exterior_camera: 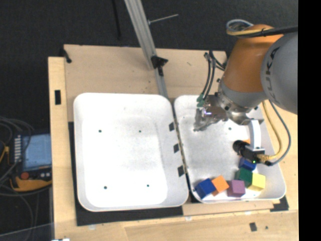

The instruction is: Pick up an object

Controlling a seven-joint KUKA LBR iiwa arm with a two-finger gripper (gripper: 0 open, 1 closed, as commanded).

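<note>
Pincer (pixel 201 118): we see it over the right bin's (pixel 215 149) upper left; we cannot tell its state.
Blocks: clustered at the bin's near right corner, blue block (pixel 205 187) leftmost.
Handling: we judge them light, rigid; grip opposite flat faces.

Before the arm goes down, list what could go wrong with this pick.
1. The end effector hangs over bare floor at the far end of the right bin; the blocks sit at the near end, so a straight descent would likely grab nothing.
2. The blue, orange, purple, yellow and green blocks crowd together, so fingers may jam.
</note>
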